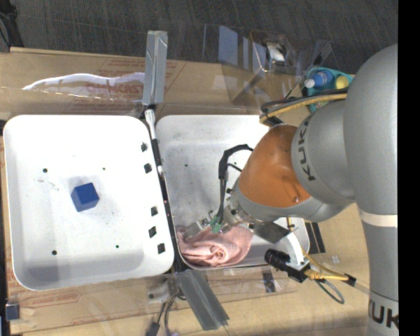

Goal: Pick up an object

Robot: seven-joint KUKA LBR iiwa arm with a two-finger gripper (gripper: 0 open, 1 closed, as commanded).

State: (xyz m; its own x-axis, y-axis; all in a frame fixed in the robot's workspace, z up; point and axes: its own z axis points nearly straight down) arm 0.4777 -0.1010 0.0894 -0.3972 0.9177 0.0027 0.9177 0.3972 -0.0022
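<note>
A pink crumpled cloth lies in the near corner of the right bin. My gripper is low over the cloth's upper edge, hanging under the orange wrist band; its fingertips are small and partly hidden by the arm. A blue cube sits alone in the left bin, far from the gripper.
The grey arm and its orange band cover the right half of the right bin. A metal divider post stands between the bins at the back. Clutter, including a blue and yellow item, lies behind the right bin on the cardboard.
</note>
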